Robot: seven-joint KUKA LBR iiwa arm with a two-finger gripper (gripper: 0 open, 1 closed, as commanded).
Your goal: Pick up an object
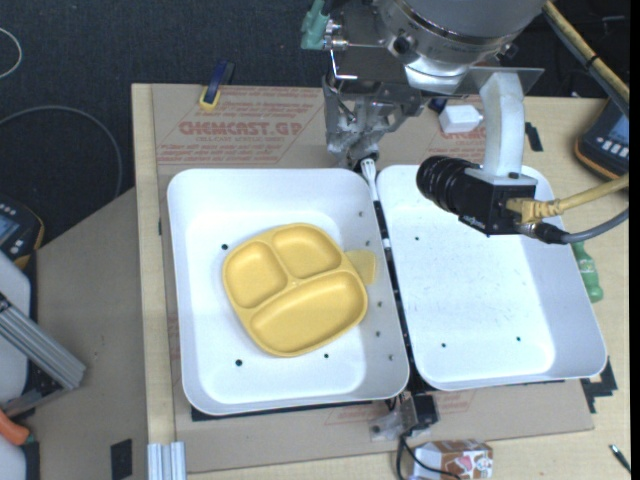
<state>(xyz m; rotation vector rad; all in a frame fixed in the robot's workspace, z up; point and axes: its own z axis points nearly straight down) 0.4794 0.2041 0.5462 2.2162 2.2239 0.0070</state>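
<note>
Camera view shows the yellow divided plate (pixel 293 288) lying flat in the left bin (pixel 190 268); it looks light, stiff and slick, so I'd pinch its rim. My end effector (pixel 362 148) hovers above the bins' far edge; whether it's spread, I cannot tell.

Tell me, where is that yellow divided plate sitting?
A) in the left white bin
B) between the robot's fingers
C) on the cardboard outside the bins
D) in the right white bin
A: the yellow divided plate lies flat on the floor of the left white bin.
</note>
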